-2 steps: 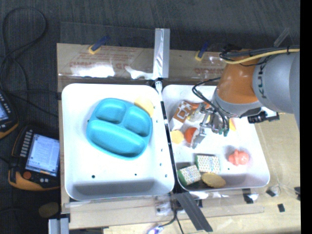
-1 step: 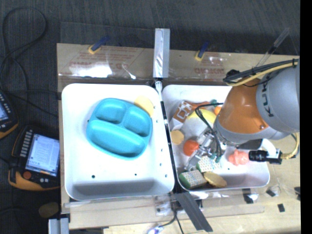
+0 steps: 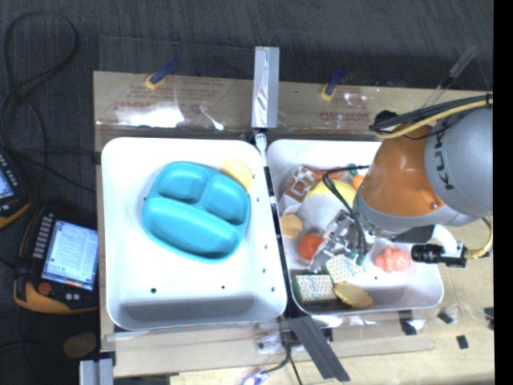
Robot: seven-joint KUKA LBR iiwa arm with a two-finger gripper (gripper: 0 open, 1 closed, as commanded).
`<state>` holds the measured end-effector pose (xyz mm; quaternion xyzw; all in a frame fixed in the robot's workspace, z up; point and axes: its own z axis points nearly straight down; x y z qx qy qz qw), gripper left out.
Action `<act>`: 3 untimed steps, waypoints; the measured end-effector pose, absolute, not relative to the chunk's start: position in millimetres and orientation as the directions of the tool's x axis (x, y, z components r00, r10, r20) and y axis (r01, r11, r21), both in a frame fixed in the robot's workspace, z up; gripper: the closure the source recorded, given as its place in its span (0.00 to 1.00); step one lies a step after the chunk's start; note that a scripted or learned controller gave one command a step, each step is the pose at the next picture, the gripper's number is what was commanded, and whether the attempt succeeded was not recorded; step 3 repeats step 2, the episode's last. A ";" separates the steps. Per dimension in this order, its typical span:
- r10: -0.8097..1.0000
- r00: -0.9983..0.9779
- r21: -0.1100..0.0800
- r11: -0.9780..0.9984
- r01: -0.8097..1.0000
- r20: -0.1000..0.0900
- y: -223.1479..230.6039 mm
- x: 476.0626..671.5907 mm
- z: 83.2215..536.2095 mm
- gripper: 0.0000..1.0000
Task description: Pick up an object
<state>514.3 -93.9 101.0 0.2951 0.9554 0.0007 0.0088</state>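
Observation:
My gripper (image 3: 343, 247) hangs low in the right bin (image 3: 417, 291), over the pile of small objects. Just left of it lies a red-orange round object (image 3: 311, 245). A pale checkered piece (image 3: 343, 269) lies right under it. A pink object (image 3: 390, 258) sits to its right. A white lump (image 3: 321, 208), a small orange ball (image 3: 290, 225) and a brown-and-white patterned box (image 3: 300, 181) lie further left and back. I see nothing lifted clear of the pile. The wrist hides what lies straight beneath it.
A green box (image 3: 313, 287) and a brown disc (image 3: 353, 296) lie at the right bin's front wall. The left bin (image 3: 128, 295) holds a blue divided tray (image 3: 196, 208) and a yellow object (image 3: 237, 170). A divider wall (image 3: 272, 223) separates the bins.

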 end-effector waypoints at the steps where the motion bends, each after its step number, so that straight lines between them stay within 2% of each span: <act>1: 0.688 -0.725 -0.002 0.725 0.688 -0.001 -22.2 547.7 183.4 1.00; 2: 0.753 -0.658 -0.003 0.658 0.753 0.000 53.4 554.5 182.7 1.00; 3: 0.753 -0.658 -0.003 0.658 0.753 0.000 53.4 554.5 182.7 1.00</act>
